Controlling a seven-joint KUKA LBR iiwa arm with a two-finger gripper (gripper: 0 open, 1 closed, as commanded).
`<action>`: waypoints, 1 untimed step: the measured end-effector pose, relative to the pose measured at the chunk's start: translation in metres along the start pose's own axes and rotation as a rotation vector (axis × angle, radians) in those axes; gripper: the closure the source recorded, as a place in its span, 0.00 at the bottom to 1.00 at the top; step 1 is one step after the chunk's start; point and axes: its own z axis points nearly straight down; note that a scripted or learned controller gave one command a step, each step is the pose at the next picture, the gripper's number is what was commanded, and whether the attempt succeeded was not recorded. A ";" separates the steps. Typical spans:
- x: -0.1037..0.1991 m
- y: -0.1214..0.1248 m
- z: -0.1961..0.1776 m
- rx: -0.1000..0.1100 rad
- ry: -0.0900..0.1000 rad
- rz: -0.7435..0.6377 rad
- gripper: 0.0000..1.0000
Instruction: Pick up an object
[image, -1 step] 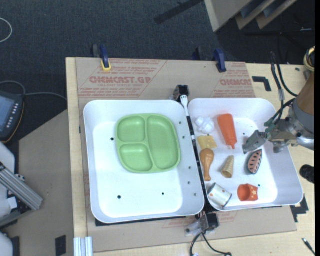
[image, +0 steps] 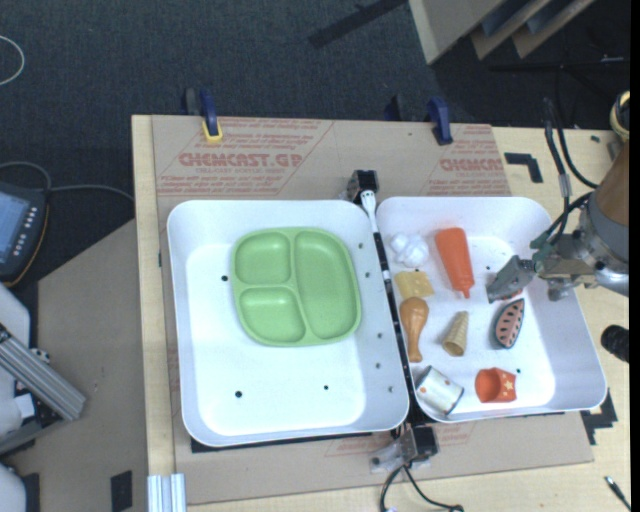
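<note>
While the gripper (image: 508, 281) hovers, jaws' state untellable, just above the watermelon slice (image: 508, 324), approach seems underway; next it needs a straight descent.

You get bright, even overhead light. The white bins (image: 200, 300) glare slightly, shadows stay soft, and small objects look mildly blurred.

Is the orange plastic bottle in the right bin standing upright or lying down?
Lying down. The orange plastic bottle rests on its side on the floor of the right white bin, its whole length visible from above.
</note>
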 end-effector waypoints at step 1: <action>-0.002 -0.003 0.063 0.009 0.003 0.001 0.00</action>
